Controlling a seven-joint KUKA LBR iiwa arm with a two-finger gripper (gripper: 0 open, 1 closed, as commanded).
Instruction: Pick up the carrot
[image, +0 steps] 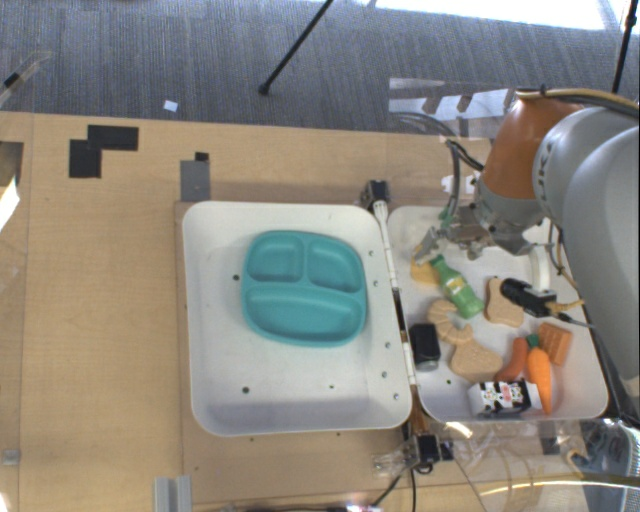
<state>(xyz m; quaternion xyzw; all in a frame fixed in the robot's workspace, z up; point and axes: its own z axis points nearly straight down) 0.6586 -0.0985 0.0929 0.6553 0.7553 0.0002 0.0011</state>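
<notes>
Nearest the camera, in the right white bin (590, 405), the orange toy carrot (540, 378) lies beside a small black-and-white carton (503, 397), well apart from the two-finger gripper (447, 243), which hovers near the bin's far end over a green bottle (457, 287).

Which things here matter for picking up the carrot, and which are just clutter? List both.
Part of the job:
carrot, lying in the right bin
gripper, over the far end of that bin

Just lying about:
green bottle
teal divided plate in the left bin
black-and-white carton
tan toy food pieces
</notes>
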